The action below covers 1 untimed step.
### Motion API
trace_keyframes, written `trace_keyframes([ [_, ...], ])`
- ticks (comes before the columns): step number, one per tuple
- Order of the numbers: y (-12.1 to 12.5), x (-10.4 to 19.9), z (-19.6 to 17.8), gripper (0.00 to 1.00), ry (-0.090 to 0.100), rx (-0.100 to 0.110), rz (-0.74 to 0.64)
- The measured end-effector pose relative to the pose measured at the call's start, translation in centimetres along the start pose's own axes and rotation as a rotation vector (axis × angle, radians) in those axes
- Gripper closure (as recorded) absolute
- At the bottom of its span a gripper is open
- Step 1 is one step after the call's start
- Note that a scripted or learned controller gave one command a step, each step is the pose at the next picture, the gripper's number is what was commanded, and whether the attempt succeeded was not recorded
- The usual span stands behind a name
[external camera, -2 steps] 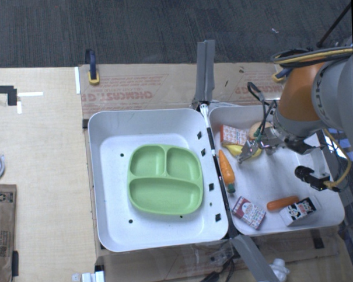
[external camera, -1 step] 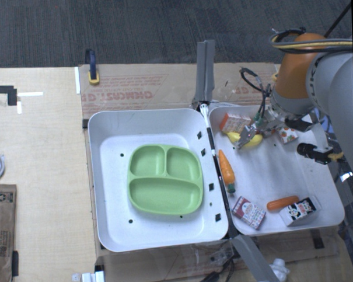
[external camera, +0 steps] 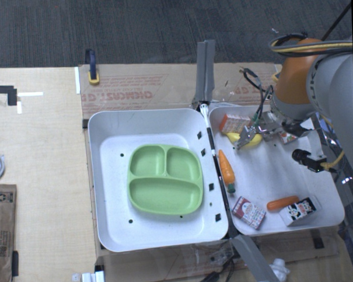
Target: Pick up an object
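- The jaws [external camera: 250, 134] sit low in the right bin [external camera: 273, 221]; I cannot tell whether they are spread or pinching
- A yellow banana [external camera: 250, 141], probably light, smooth plastic, lies right at the jaws; grip across its middle
- Bin wall and a red packet [external camera: 229, 123] crowd just beyond the jaws
- Open floor lies nearer, before the carrot [external camera: 226, 167]

Green divided plate [external camera: 165, 179], left bin [external camera: 102, 187]
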State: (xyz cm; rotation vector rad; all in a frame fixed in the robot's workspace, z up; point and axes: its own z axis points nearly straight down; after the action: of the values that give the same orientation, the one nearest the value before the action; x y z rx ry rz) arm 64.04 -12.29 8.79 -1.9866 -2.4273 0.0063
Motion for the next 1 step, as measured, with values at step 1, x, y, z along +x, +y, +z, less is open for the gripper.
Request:
trace_keyframes([
  [1,-0.08,-0.04,-0.50,1.00,0.000,0.007,-0.003],
])
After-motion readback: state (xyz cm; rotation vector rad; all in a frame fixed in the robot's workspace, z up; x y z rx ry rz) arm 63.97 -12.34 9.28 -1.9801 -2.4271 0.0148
